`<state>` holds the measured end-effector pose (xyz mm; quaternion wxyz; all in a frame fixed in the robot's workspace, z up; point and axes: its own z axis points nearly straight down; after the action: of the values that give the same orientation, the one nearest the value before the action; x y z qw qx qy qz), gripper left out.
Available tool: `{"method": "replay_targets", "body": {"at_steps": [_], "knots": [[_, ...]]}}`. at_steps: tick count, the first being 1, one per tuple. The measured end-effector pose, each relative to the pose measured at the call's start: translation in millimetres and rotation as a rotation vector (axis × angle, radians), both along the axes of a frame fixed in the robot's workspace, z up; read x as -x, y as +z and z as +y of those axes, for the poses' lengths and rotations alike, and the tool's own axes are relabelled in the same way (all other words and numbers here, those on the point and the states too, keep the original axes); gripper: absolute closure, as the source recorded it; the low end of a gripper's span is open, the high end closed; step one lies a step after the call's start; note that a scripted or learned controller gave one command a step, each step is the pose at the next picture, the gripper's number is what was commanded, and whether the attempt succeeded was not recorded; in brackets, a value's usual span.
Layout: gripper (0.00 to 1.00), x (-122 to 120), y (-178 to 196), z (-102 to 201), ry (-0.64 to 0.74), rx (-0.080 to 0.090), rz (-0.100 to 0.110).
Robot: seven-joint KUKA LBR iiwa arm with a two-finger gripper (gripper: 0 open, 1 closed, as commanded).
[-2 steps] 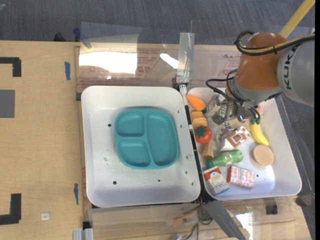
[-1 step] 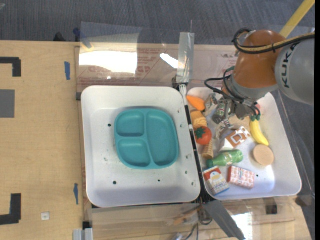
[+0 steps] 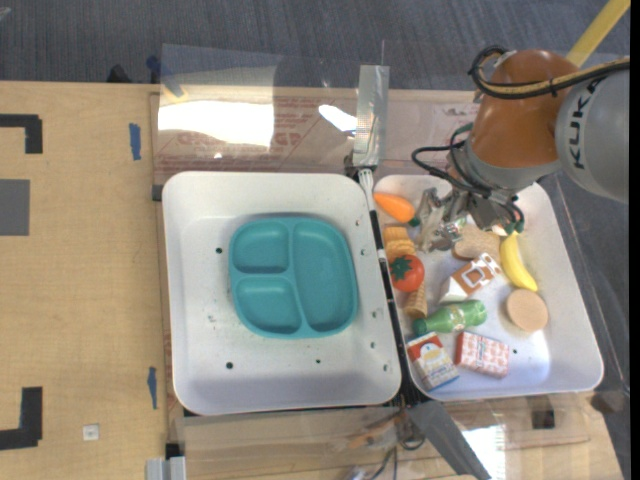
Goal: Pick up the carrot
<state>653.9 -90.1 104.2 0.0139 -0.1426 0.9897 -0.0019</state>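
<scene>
The carrot (image 3: 394,206), a small orange piece, lies at the back left corner of the right bin (image 3: 570,368), next to the divider between the bins. My gripper (image 3: 441,224) hangs low in the same bin, just right of the carrot and slightly nearer the front. Its metal fingers point down among the food items, and nothing shows between them. The arm's orange band sits right above it.
The right bin holds a tomato (image 3: 407,272), a green bottle (image 3: 451,317), a banana (image 3: 517,260), a round biscuit (image 3: 527,310), a bread piece and small cartons (image 3: 484,354). The left bin (image 3: 190,268) bears a teal divided plate (image 3: 294,275).
</scene>
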Motion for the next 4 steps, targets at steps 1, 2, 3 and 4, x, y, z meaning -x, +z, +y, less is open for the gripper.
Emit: {"method": "replay_targets", "body": {"at_steps": [1, 2, 3, 4], "knots": [[1.0, 21.5, 161.7, 10.2, -0.04, 0.001, 0.001], [1.0, 158.0, 124.5, 29.9, -0.241, -0.004, 0.025], [1.0, 139.0, 115.2, 33.6, -0.265, -0.005, 0.022], [1.0, 112.8, 103.4, 41.3, -0.417, -0.007, 0.021]]}}
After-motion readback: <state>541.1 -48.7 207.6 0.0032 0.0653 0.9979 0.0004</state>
